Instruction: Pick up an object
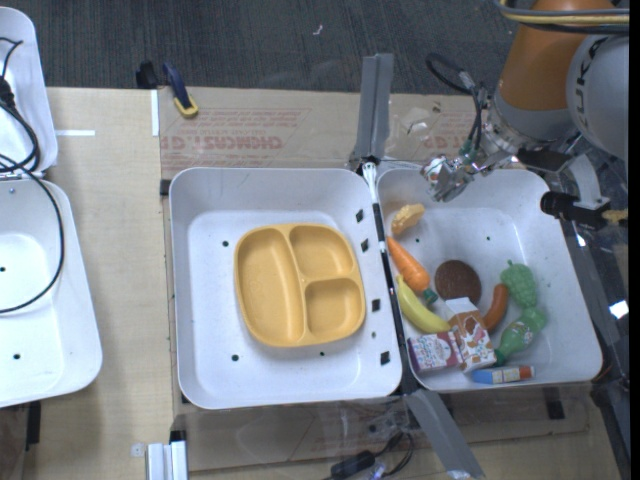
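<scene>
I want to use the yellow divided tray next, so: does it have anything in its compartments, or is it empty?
Empty. The yellow divided tray lies flat in the left bin, and all three compartments show bare yellow bottoms.

Setting: robotics lab. Evidence: industrial arm (560, 58) over a cardboard-topped bench (250, 128); 2 shallow white bins, left (190, 268) and right (560, 268); toy food; loose black cables (30, 218); dark carpet floor (250, 18)
</scene>
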Controlling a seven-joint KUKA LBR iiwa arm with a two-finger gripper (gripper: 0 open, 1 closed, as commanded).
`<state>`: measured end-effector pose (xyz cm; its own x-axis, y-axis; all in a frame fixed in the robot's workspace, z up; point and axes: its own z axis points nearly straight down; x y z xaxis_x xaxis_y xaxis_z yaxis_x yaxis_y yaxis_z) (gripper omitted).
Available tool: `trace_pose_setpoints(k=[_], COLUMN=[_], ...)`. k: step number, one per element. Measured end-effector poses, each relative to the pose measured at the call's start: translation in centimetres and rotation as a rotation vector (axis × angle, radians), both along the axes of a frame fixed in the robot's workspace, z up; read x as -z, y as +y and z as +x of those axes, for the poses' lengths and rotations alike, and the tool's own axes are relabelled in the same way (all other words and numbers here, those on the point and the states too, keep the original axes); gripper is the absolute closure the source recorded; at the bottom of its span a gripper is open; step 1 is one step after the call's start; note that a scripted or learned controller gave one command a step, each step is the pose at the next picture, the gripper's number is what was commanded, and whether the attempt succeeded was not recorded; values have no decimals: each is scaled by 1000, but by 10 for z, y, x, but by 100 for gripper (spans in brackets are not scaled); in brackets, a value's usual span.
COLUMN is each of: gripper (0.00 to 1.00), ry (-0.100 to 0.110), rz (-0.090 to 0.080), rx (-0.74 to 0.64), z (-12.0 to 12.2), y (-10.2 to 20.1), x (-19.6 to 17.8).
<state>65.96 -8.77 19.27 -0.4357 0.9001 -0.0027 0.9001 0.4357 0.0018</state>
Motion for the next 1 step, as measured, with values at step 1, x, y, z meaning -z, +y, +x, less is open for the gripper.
trace_pose_setpoints(k=[1], gripper=[100], ry=[1], rz=[1], rx=[45], z=[0], y=[0], x=[1])
